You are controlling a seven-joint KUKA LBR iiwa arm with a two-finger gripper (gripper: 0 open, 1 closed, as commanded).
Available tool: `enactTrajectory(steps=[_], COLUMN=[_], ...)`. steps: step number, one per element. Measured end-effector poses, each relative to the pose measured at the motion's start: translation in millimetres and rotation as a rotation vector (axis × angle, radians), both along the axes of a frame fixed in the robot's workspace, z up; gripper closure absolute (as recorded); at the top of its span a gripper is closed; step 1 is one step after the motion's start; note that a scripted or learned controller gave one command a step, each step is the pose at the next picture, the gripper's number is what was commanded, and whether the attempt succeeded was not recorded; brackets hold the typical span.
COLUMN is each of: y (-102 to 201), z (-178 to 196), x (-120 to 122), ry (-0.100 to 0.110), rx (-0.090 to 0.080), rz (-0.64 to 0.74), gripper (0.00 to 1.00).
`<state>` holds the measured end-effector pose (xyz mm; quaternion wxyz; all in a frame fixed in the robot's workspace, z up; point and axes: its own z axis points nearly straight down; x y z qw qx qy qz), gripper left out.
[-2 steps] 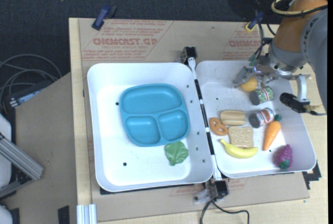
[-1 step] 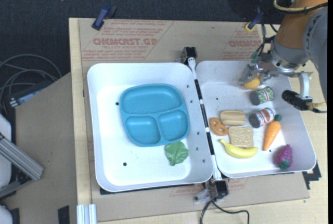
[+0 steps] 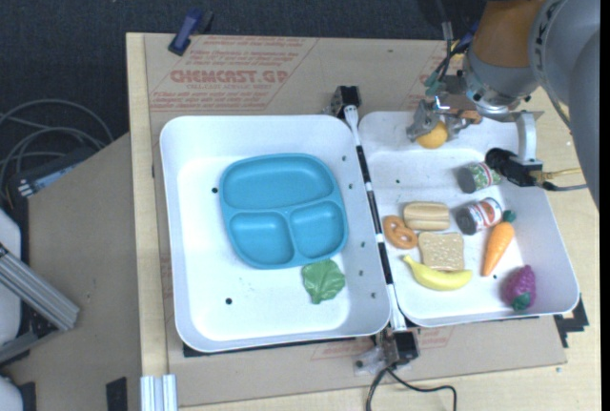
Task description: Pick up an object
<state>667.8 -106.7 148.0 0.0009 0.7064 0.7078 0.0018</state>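
My gripper point(image 3: 431, 121) hangs over the far left corner of the right bin point(image 3: 562, 295). A small yellow fruit point(image 3: 435, 138) lies directly under its tip, touching or nearly touching it. Further toys lie in the same bin: a bun point(image 3: 426, 214), a pretzel point(image 3: 398, 231), a slice of toast point(image 3: 441, 250), a banana point(image 3: 438, 277), a carrot point(image 3: 497, 247), a purple fruit point(image 3: 519, 285) and two small cans point(image 3: 477, 176) point(image 3: 477, 215).
The left bin point(image 3: 181, 237) holds a blue divided plate point(image 3: 282, 209) and a green lettuce leaf point(image 3: 324, 280). A black part point(image 3: 510, 165) reaches over the right bin's far right side. The grey and orange arm point(image 3: 519, 9) fills the upper right.
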Motion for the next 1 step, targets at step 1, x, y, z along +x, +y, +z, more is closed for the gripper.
enactTrajectory(steps=[1], y=[64.7], z=[37.2], x=[-31.5], ry=[0.005], rx=[0.001], rz=[0.0], gripper=[1.0])
